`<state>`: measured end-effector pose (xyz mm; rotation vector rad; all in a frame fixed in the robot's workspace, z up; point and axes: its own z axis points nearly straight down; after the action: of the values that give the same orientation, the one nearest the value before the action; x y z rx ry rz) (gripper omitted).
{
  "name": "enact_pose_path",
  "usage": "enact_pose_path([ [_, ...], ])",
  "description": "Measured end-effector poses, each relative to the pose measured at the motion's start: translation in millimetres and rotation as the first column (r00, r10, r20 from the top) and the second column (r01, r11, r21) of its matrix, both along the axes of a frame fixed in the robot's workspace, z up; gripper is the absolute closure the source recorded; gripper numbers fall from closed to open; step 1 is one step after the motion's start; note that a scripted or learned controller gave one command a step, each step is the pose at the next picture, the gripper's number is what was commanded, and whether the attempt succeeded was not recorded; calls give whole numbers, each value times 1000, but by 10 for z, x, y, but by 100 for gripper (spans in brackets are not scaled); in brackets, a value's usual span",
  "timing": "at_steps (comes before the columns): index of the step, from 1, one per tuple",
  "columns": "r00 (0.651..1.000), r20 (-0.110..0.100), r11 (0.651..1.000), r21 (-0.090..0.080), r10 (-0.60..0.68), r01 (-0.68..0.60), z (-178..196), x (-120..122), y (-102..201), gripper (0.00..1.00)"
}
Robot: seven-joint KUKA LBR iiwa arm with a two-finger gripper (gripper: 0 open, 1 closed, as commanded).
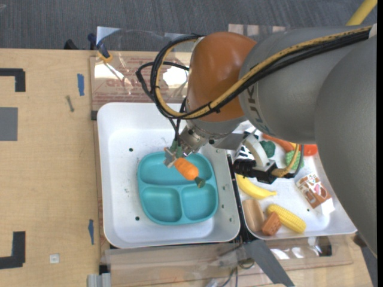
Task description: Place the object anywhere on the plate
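A teal divided plate (pixel 173 205) lies in the left white bin (pixel 116 160). A toy carrot (pixel 188 170), orange with a green stem end, hangs tilted over the plate's large upper compartment. My gripper (pixel 176 156) reaches down from the grey and orange arm and is shut on the carrot's upper left end. The carrot's stem end points down and right, toward the plate's right rim. Whether the carrot touches the plate is unclear.
The right bin (pixel 335 220) holds a banana (pixel 256 188), a corn cob (pixel 287 218), a brown roll (pixel 252 211), a small printed packet (pixel 312 190) and other toy food. The arm's bulk covers the bins' upper middle. Plain wooden bench (pixel 48 178) lies to the left.
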<state>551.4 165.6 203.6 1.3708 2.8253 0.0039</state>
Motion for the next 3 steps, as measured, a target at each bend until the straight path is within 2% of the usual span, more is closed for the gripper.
enact_pose_path([
  [1, 1000, 0, 1000, -1, -2, 2, -2, 4, -16, 0],
  [2, 1000, 5, 1000, 0, -1, 1, 103, 17, -12, 100],
  [3, 960, -2, 960, -1, 280, -280, 653, -677, -70, 100],
])
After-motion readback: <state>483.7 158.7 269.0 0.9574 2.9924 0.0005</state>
